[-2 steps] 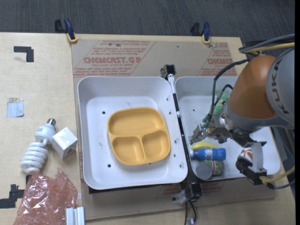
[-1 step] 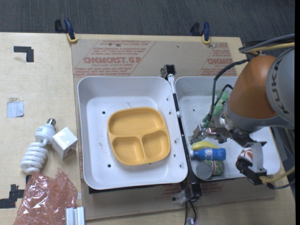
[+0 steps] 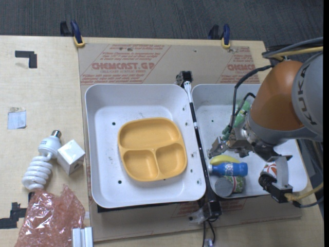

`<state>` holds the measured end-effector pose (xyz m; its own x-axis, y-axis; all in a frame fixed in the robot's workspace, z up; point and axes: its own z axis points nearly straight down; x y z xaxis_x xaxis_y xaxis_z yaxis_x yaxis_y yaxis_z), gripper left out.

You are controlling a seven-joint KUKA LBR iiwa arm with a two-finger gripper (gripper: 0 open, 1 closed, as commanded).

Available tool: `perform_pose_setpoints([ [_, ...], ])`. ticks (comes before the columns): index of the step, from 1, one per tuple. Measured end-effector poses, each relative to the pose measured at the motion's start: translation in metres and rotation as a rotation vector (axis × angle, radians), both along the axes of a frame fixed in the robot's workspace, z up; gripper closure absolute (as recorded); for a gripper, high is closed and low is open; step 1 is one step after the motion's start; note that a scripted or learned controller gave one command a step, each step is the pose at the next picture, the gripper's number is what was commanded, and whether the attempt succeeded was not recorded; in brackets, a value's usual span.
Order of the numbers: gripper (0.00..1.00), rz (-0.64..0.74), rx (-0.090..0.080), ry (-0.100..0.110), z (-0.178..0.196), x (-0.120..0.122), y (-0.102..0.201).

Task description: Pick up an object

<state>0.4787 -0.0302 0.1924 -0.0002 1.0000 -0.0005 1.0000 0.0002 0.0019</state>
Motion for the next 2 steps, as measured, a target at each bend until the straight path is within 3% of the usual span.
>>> perform_pose_setpoints([
  [1,0.00,-0.002,0.000,0.001,-0.0915,-0.0010,-0.0632],
  [2,1.00,-0.004,-0.001,-0.002,-0.0816,0.0004,-0.0638],
])
